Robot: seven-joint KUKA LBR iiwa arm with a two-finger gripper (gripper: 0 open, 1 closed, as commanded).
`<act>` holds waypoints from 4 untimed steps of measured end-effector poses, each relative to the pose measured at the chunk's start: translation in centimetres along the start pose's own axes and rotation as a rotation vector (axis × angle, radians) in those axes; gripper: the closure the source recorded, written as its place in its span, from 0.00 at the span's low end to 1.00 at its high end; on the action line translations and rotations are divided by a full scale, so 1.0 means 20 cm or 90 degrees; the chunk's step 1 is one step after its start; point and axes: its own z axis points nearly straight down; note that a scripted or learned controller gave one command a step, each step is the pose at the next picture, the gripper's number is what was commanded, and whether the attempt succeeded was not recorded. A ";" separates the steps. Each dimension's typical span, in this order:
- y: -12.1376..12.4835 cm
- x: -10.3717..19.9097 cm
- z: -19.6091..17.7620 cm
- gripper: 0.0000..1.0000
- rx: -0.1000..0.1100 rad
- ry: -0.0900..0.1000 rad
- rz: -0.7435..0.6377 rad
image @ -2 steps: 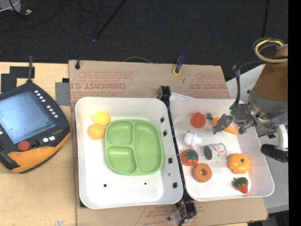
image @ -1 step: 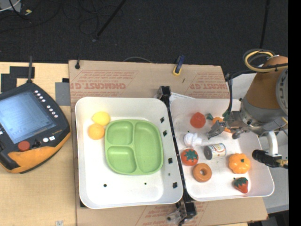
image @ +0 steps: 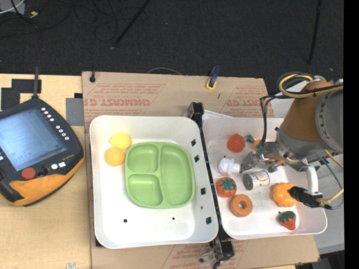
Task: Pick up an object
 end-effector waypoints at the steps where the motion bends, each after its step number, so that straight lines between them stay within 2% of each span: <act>1: 0.00 -0.01 -0.06 1.00 -0.002 0.000 0.002; 3: 0.02 -0.03 -0.69 1.00 -0.006 -0.002 0.001; 4: 0.02 -0.03 -0.72 1.00 -0.004 -0.001 0.000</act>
